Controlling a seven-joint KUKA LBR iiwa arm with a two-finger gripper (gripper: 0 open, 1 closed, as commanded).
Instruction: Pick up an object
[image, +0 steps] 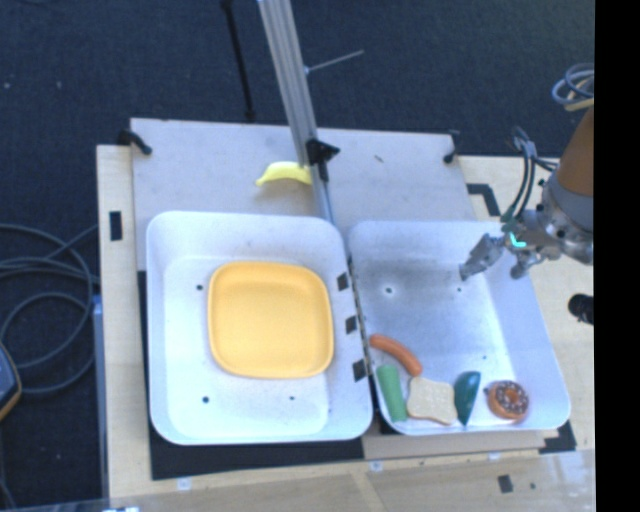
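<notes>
The claw (497, 257) hung spread and empty over the right bin (440, 300), well apart from the toy food along its near wall. The hot dog (395, 353) there looked light, probably stiff; grip across its middle.

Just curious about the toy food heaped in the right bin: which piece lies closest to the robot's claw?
The round doughnut, at the right end of the row. The gripper hovers above it toward the bin's far side; the sausage and bread lie farther left.
</notes>
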